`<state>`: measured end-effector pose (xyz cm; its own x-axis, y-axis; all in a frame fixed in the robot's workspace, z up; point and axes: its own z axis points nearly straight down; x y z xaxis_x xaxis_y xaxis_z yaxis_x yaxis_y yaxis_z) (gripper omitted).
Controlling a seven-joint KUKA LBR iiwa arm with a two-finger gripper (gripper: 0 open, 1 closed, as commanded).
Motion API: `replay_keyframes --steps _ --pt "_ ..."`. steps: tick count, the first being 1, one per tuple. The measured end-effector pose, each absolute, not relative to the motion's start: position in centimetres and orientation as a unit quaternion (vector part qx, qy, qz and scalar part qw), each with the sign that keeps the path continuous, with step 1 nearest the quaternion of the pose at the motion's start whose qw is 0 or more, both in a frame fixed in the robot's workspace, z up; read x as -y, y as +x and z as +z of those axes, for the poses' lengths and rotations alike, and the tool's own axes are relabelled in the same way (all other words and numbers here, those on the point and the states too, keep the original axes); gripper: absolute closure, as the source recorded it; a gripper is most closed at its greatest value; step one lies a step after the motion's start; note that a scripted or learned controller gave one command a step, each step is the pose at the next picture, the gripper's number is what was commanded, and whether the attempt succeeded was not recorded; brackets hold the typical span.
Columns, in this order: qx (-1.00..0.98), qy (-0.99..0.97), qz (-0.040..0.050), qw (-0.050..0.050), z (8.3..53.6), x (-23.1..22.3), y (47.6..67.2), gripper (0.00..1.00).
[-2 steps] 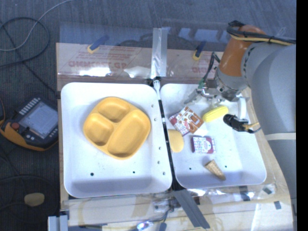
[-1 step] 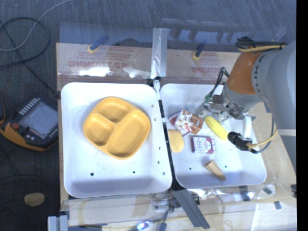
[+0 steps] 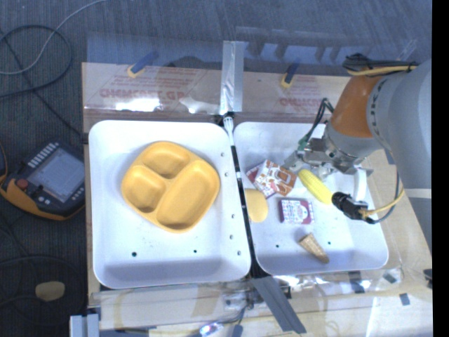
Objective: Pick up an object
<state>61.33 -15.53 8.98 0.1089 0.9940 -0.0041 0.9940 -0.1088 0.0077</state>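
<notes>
Corn cob lay just below the tool; whether its grip was apart was unclear. Descent seemingly came next, toward six o'clock.

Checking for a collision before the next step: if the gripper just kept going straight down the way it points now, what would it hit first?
Most likely the yellow corn cob, which lies right under the gripper in the right bin. Depth is hard to judge from above.

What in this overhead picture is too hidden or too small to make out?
- Gripper: the wrist covers it from above, so open or shut cannot be told.
- Corn cob: its upper end sits under the gripper, contact unclear.
- Red packets and: print too small to read.
- Yellow disc: its left edge is hidden by the bin wall.
</notes>
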Motion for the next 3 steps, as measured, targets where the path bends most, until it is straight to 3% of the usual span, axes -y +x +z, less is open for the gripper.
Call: replay_keyframes --steps 1,2,3 --pt "-0.668 0.744 0.0038 0.006 10.2 15.4 61.6 1.0" --pt "-0.668 0.744 0.0038 0.006 10.2 15.4 61.6 0.0" --pt "-0.644 0.765 0.0031 0.007 9.1 11.4 54.6 0.0"
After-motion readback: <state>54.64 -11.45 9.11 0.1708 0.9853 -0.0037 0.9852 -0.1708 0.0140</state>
